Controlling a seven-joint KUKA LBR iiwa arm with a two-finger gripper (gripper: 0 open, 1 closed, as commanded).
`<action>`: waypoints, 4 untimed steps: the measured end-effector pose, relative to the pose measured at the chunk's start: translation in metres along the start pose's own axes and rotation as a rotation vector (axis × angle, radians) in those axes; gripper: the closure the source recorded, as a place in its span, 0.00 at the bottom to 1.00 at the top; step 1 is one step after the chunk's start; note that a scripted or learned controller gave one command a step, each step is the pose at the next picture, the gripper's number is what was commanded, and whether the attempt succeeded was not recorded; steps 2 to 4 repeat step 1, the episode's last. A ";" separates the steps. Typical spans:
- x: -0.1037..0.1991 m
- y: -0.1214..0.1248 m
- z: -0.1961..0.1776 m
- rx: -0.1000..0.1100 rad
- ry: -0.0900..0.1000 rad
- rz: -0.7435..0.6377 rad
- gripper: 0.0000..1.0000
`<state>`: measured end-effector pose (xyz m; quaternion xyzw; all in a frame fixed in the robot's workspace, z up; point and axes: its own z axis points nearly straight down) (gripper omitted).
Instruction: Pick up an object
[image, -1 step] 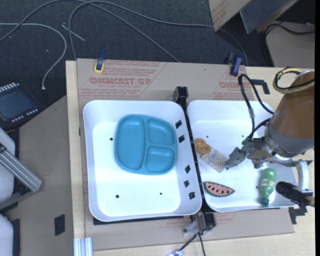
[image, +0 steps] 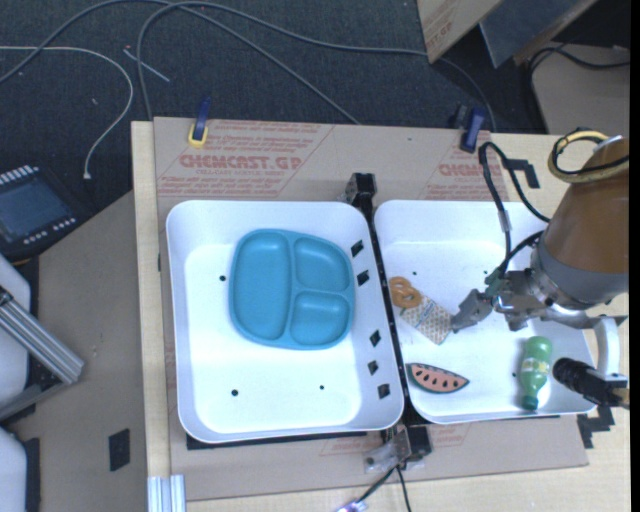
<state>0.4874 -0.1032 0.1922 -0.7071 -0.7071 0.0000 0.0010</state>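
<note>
Beside the pincer (image: 468, 314), finger spread unclear, small checkered packet (image: 432, 322), pretzel (image: 404, 292) adjoining

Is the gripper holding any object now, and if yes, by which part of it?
Nothing is seen held. The gripper is low in the right bin, beside the patterned flat piece, with no object between its fingers.

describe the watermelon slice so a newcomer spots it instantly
Look in the right-hand white bin, along its near edge beside the divider. The watermelon slice lies there flat: a red wedge with dark seeds, unlike the green bottle and the pretzel.
</note>
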 end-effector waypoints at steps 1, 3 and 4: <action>0.004 -0.008 0.046 0.006 0.002 0.001 0.00; 0.004 -0.008 0.046 0.006 0.002 0.001 0.00; 0.004 -0.008 0.046 0.006 0.002 0.001 0.00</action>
